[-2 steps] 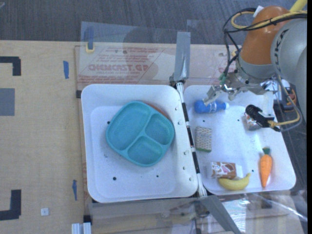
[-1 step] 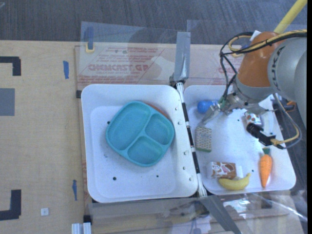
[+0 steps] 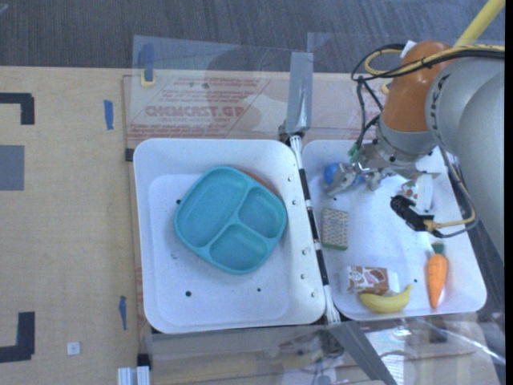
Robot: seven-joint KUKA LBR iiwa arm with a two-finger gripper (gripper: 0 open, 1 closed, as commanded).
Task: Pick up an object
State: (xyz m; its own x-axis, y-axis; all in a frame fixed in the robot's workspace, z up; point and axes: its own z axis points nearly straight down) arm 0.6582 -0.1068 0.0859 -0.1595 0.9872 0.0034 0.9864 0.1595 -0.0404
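My gripper (image 3: pixel 346 180) hangs low over the back left part of the right bin (image 3: pixel 473 295), its metal fingers pointing left, and I cannot make out their state. A small blue object (image 3: pixel 330 171) lies right beside the fingertips. In the same bin a rough grey-green sponge (image 3: pixel 335 228) lies just below the gripper, a small red and white packet (image 3: pixel 368 279) and a banana (image 3: pixel 385 299) lie near the front, and a carrot (image 3: pixel 435 276) lies at the front right.
The left bin (image 3: pixel 152 295) holds a teal divided plate (image 3: pixel 231 218) with an orange rim of something showing under its back edge. A raised divider (image 3: pixel 309 223) separates the two bins. A clear plastic sheet (image 3: pixel 208 87) stands behind the left bin.
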